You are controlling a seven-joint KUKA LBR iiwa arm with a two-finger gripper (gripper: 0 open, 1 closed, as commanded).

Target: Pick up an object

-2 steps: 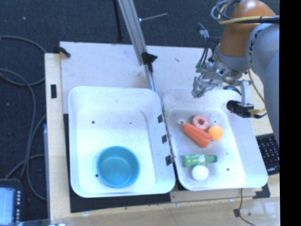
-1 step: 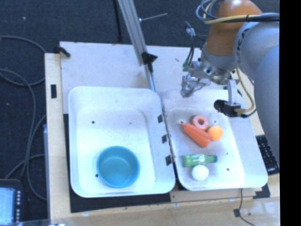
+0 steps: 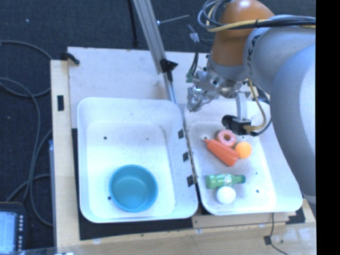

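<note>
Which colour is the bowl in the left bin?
The bowl is blue, seen in the camera view.

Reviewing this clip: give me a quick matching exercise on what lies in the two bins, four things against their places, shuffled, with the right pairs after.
Things:
1. blue bowl
2. white ball
3. pink ring
4. green bottle

Places:
A. right bin, at the near edge, nearest the camera
B. left bin, near its front
C. right bin, lying on its side just behind the white ball
D. right bin, farthest back of the toys, by the carrot's top end

Pairs: 1-B, 2-A, 3-D, 4-C

The gripper hangs over the far end of the divide between the bins, apart from all four.
</note>
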